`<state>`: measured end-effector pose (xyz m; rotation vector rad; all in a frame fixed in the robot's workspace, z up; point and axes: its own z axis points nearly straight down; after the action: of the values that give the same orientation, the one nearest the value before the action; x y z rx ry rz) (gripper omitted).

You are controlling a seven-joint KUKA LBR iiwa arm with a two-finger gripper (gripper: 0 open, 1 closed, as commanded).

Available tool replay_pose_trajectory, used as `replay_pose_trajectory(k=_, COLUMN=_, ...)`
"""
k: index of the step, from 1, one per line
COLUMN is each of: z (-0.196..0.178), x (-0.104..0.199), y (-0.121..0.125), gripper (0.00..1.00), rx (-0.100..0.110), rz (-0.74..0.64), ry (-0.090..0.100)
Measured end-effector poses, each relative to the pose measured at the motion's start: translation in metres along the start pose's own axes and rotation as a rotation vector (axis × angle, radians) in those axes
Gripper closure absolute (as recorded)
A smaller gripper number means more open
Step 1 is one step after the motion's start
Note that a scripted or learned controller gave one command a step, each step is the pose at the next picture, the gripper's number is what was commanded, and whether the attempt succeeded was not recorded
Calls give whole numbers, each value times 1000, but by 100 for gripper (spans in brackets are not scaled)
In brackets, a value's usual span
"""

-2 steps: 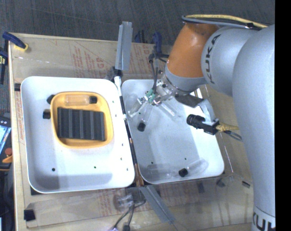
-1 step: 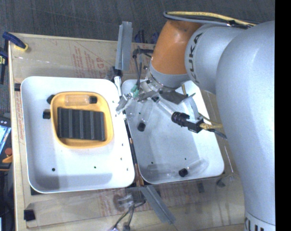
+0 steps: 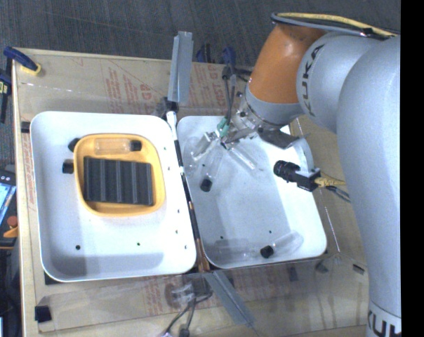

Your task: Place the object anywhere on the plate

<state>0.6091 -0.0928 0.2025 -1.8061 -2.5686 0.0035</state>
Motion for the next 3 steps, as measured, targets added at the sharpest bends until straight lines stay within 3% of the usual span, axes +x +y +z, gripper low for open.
replay_pose_trajectory(k=1, z=-37, x=66, y=3, gripper=0, rx=-2, rz=-7, ry=1)
replay_pose_trajectory(k=2, z=12, x=31, y=-53, gripper=0, rx=2, rz=75, ry=2)
replay_pose_trajectory(k=3, z=-22, x=78, y=-51, gripper=0, rx=0, rz=131, ry=0)
